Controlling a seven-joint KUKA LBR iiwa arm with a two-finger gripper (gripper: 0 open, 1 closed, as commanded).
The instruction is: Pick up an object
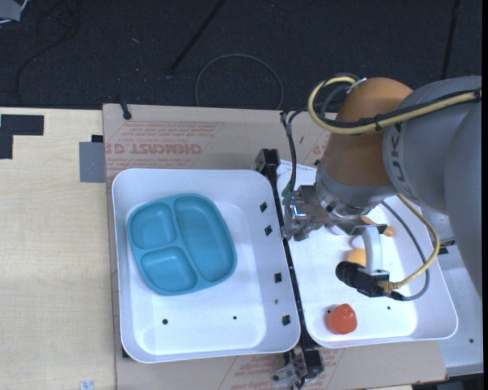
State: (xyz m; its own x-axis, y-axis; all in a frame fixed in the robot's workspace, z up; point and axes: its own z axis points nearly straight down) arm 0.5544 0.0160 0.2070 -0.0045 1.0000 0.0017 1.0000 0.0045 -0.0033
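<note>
A small red-orange round object lies near the front of the right bin. A yellow object sits further back in that bin, partly hidden by the robot's wrist parts. My gripper hangs low over the left side of the right bin, close to the wall shared with the left bin. It is well apart from the red-orange object, and I see nothing held in it. The arm's grey and orange body covers the back of the right bin.
The left bin holds a blue divided plate with three compartments. The divider between the bins runs just left of the gripper. A small orange bit shows beside the wrist.
</note>
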